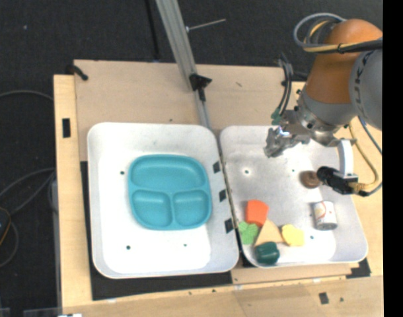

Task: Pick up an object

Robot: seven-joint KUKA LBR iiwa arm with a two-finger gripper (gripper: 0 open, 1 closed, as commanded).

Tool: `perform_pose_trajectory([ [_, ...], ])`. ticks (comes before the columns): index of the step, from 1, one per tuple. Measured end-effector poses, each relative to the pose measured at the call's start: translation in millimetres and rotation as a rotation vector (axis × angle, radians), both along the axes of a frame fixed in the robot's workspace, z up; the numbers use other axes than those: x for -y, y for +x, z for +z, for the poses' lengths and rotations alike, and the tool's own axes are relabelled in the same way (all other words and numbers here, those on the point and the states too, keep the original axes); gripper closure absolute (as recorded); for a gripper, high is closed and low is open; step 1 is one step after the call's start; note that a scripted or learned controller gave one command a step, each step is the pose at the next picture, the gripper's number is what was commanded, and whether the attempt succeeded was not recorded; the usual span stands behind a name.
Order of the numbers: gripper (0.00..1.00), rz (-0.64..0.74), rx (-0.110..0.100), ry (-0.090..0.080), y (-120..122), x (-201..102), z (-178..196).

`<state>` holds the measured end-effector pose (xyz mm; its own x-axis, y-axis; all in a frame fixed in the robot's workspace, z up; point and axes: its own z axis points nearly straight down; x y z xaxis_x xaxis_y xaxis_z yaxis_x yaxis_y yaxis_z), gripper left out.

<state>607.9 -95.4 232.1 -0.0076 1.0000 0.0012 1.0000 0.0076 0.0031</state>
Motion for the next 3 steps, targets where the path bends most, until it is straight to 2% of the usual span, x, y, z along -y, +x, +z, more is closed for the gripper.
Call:
perform_pose_trajectory([
  [2,1.0,0.001,-0.001,0.001,7,-109,21],
  [3,1.0,-0.001,-0.002,-0.001,20,-157,13],
])
